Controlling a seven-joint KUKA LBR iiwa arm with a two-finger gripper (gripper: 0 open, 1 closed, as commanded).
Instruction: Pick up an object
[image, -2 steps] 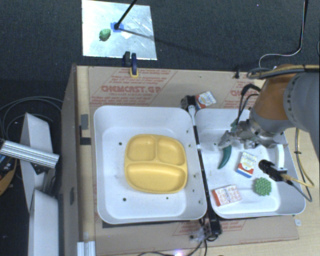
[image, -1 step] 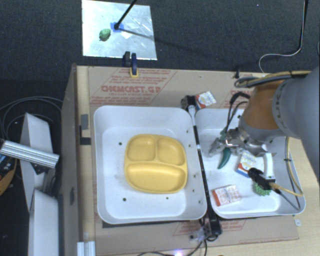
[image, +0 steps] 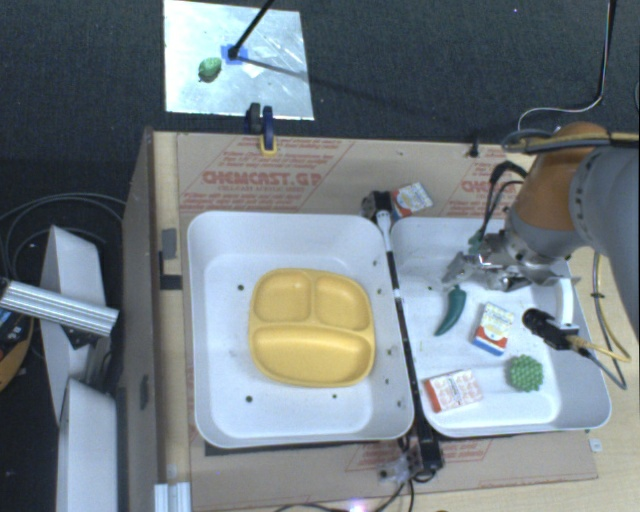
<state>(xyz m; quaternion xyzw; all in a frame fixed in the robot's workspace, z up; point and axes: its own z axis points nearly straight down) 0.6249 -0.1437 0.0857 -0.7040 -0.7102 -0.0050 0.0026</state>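
Bench (image: 300, 165): brown board surface printed with red lettering, bearing two shallow white bins side by side.

Left bin (image: 215, 330): sits on the board's left half, touching the right bin along a dark centre seam.

Right bin (image: 585, 405): sits on the board's right half, its near right corner close to the board's edge.

Small card packet (image: 412, 198): white with red and orange print, lies on the bare board just beyond the far rims, near the seam.

Clamp (image: 266, 128): blue and yellow, possibly a spring clip, at the board's far edge.

Floor around the bench (image: 420, 60): dark carpet.
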